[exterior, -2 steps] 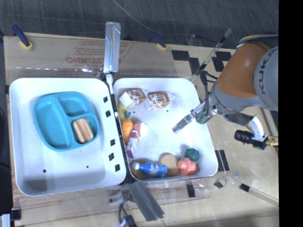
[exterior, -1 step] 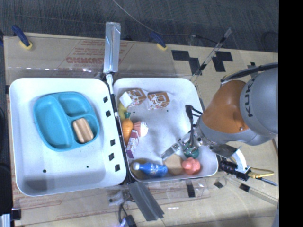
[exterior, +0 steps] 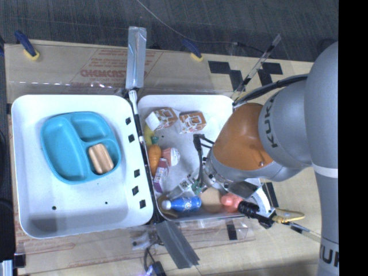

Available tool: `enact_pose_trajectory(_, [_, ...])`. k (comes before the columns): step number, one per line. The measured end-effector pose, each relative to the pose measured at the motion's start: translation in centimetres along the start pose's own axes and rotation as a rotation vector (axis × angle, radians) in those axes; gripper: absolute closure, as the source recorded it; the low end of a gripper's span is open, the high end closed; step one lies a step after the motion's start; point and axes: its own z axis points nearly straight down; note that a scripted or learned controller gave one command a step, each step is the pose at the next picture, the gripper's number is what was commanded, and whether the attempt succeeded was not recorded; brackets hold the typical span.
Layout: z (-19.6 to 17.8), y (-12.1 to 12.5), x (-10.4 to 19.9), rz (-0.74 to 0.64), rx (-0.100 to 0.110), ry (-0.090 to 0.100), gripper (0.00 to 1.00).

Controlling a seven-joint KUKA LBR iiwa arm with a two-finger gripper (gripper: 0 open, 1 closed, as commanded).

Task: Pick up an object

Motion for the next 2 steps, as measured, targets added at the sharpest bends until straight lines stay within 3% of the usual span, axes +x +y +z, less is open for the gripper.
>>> enact_pose_trajectory(1, [0.02, -0.06, -0.04, 0.001, 0.001, 0.000, 0.00])
enact_pose_trajectory(2, [-0.94, 0.05, -0.04, -0.004, 0.001, 0.001, 1.00])
